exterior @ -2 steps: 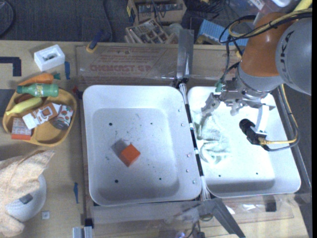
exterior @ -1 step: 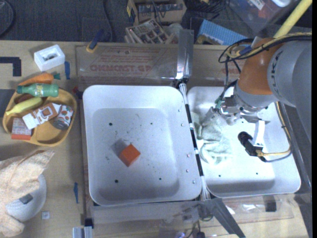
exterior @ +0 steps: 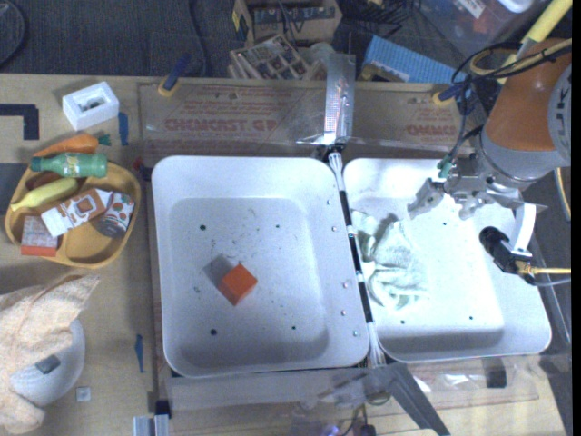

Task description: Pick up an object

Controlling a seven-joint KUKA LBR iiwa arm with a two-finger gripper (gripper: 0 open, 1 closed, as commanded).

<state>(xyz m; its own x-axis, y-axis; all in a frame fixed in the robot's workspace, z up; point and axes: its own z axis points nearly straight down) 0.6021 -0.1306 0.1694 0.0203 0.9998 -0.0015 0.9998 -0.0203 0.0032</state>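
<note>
An orange block (exterior: 240,284) with a grey face lies in the left bin (exterior: 182,189), left of its middle. A crumpled white and pale green cloth (exterior: 388,260) lies in the right bin (exterior: 472,321), against its left wall. My gripper (exterior: 447,203) hangs over the back part of the right bin, up and to the right of the cloth. Its fingers (exterior: 423,200) are spread open with nothing between them. The orange band of the arm (exterior: 531,107) sits above it at the right.
A yellow bowl (exterior: 91,251) with a bottle, a banana and packets stands left of the bins. A small white box (exterior: 91,104) sits behind it, and a beige cloth (exterior: 41,321) lies at the front left. A black cable end (exterior: 497,243) hangs over the right bin.
</note>
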